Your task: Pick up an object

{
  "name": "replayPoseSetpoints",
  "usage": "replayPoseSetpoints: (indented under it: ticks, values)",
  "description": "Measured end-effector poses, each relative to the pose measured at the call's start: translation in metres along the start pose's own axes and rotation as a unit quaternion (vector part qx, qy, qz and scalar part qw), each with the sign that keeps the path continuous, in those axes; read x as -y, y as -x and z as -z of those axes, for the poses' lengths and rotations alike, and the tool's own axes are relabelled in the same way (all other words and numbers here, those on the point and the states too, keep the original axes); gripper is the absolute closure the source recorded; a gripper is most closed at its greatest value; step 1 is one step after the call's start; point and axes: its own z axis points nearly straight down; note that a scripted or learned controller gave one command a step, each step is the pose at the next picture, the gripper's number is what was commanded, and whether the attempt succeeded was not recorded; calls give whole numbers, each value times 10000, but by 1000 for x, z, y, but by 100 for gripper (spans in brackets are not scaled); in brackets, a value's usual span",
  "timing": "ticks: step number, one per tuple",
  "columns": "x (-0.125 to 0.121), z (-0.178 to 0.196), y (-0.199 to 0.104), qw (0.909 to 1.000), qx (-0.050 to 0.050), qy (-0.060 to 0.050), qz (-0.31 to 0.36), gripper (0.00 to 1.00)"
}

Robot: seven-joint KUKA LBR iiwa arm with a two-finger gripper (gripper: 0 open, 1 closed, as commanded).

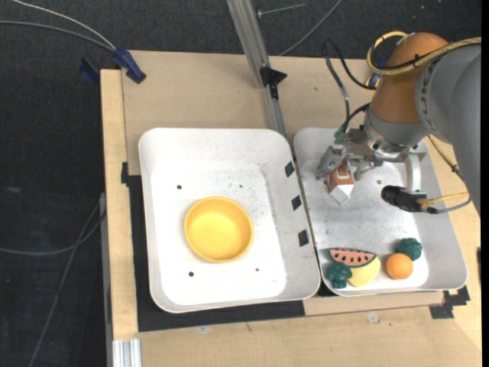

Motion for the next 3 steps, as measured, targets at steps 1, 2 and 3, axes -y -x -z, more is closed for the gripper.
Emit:
replayPoseSetpoints:
  ticks: [1,2,3]
  values:
    - [-1,16,-1,10000,-11,30,-4,100]
    - [7,71,3,9999,22,116,-8,100]
    - [7,126,2,9999,19,107,9,100]
